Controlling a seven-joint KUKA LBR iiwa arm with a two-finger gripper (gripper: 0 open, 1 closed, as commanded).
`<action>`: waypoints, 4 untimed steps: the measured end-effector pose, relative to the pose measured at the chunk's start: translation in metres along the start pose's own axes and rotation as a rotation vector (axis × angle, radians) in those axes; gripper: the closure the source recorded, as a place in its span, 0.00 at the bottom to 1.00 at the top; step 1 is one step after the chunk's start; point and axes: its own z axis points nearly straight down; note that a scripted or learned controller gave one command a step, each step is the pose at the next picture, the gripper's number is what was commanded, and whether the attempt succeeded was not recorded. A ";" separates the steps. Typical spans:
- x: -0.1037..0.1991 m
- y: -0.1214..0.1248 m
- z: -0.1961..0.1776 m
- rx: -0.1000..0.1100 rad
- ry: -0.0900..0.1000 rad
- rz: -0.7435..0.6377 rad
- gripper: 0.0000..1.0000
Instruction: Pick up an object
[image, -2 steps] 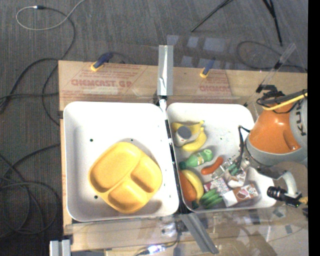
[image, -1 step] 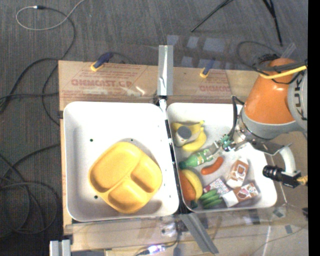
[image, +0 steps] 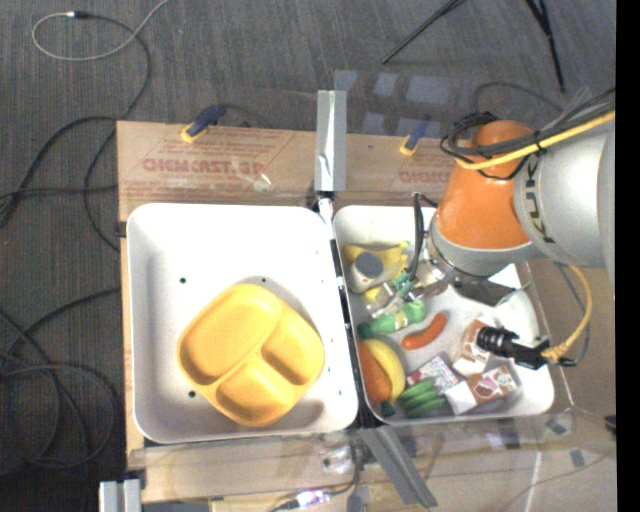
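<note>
The right bin (image: 540, 400) holds a heap of toy food. A yellow piece with a grey cap (image: 368, 264) lies at its far left, a green vegetable (image: 392, 321) sits below that, and a small red sausage (image: 424, 331) is beside it. A banana (image: 390, 366) and an orange fruit (image: 374, 378) rest near the front left, with a dark green pod (image: 420, 399) next to them. My gripper (image: 408, 283) is low in the right bin, right over the yellow piece and the green vegetable. The orange wrist band hides the bin's back part.
The left bin (image: 160, 250) carries a yellow divided plate (image: 252, 353). Small printed packets (image: 478, 384) lie at the right bin's front right. A black plug with a yellow cable (image: 512, 345) hangs over that corner. A metal divider (image: 329, 140) stands behind the bins.
</note>
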 end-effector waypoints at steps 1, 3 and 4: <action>0.059 0.064 -0.021 -0.002 0.000 -0.076 1.00; 0.056 0.100 -0.001 -0.001 -0.001 -0.168 1.00; 0.016 0.111 -0.016 -0.004 -0.004 -0.520 1.00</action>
